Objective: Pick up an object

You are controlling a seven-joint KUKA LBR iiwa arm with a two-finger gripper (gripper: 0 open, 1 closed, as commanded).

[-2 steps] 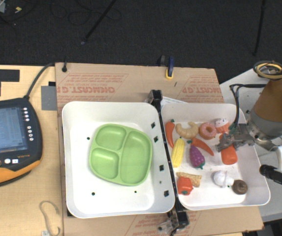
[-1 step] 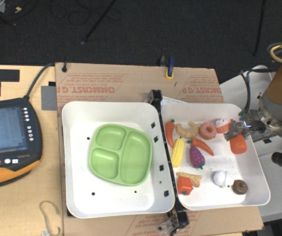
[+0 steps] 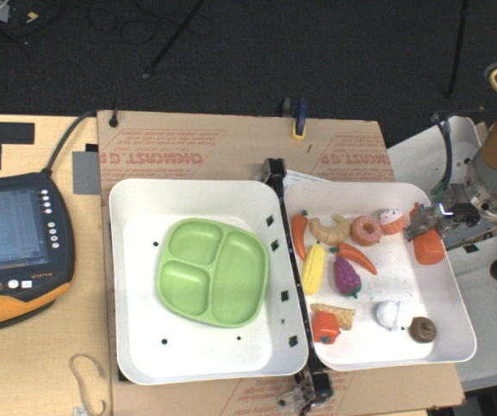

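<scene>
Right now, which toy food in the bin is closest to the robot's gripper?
The orange piece at the right bin's right edge, directly under the gripper. The pink donut, yellow corn and purple eggplant all lie farther left.

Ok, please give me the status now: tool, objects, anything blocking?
Tool low at the right bin's right edge, by an orange piece; grip cannot be judged. Toy foods loose in that bin. Green tray in the left bin. Nothing in the way.

Robotics lab: teach pendant (image 3: 14, 245), cabled bench (image 3: 83, 336).
</scene>
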